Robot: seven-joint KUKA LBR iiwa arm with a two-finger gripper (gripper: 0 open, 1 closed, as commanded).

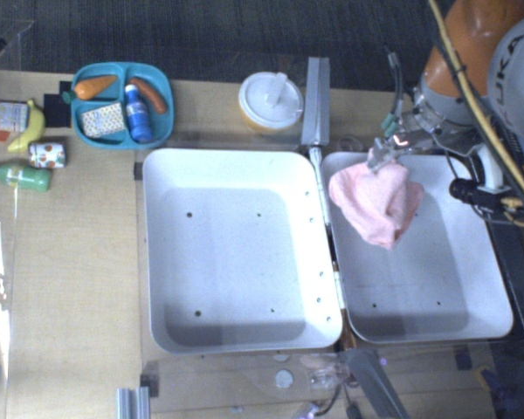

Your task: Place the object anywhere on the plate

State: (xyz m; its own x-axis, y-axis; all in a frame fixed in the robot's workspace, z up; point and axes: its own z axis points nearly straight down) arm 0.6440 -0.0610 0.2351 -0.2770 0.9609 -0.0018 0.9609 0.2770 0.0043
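Pink cloth (377, 202) sits in the right bin (437, 304), bunched up against that bin's far-left corner, top edge lifted toward the gripper (386, 154). Gripper fingers come down onto the cloth's upper edge and look pinched on a fold of it; the cloth hangs and drapes below them. Arm (480, 59), grey with orange band, comes in over the right bin's far-right corner. Left bin (236, 251) lies just beside the right bin, rims touching along the middle. Beyond the left bin's far edge: a white lidded cup (271, 100) near the divider, and a blue sectioned tray (122, 103) with toy food near the far-left corner. Further left of that tray, a banana (28, 127), small can (46, 154) and green bottle (17, 176) on the wood bench (61, 304).
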